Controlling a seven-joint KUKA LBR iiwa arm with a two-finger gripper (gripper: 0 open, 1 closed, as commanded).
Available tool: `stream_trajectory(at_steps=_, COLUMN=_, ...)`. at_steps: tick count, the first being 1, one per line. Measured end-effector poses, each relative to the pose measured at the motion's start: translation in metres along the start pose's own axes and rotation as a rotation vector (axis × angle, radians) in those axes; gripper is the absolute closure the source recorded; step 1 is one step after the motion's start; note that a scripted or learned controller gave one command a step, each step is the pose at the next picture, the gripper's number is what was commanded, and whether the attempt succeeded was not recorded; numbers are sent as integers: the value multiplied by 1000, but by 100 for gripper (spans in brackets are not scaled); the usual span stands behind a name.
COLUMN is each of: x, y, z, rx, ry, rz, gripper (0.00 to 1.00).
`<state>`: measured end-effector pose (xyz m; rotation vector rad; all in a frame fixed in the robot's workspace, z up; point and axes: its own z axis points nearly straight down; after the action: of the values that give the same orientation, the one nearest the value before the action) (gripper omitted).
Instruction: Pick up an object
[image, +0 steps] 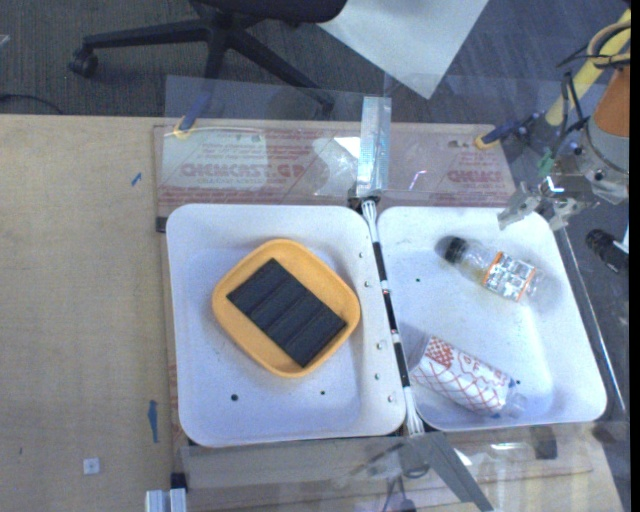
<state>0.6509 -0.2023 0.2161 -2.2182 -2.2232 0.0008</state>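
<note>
**End effector waits off the right bin's far corner**

The end effector (537, 198) hangs above the right bin (575, 330) rim; its grip state I cannot tell. Nearest lies a clear plastic bottle (492, 268), probably light and slippery: grasp across its middle. Beyond, a crumpled red-patterned packet (462, 373).

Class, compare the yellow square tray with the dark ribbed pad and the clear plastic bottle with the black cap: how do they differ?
The yellow square tray with the dark ribbed pad is opaque, flat and broad; the clear plastic bottle with the black cap is see-through, slim and lies on its side. The tray sits in the left white bin, the bottle in the right white bin. Both rest untouched.
</note>
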Motion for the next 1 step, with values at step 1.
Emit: stream_trajectory(at_steps=1, x=21, y=-25, z=119, rx=-7, ry=-3, rz=-140, gripper=0)
